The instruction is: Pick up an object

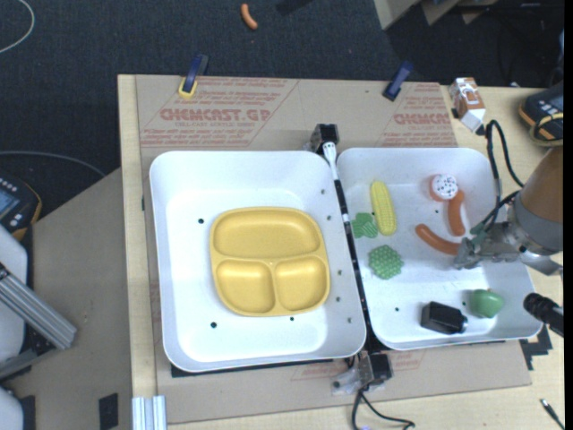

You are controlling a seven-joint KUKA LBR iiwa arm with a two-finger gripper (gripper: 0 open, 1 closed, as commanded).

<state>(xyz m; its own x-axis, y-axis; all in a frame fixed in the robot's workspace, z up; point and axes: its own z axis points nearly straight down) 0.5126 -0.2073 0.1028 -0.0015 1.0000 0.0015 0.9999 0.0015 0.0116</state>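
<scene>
Nearest the camera, along the front of the right bin, a small black block lies flat on the white floor, and just beside it to the right sits a green rounded toy, maybe a pepper or a lime, close to the bin's front corner. A little further in, the gripper hangs low over the right side of that bin, reaching in from the right on the grey arm; its dark fingers point toward the middle of the bin, but from here it is too blurred and small to tell how far apart they stand or whether anything sits between them. Right at its tip lies an orange sausage, and a second one angles up just behind it, the two nearly meeting. Left of these is a green dimpled round piece, then a green leafy toy near the dividing wall, with a yellow corn cob standing lengthwise beside it. Toward the back of the bin rests a white ball with red dots. The left bin holds a yellow divided plate with three compartments, lying flat in its centre, well apart from the arm
</scene>
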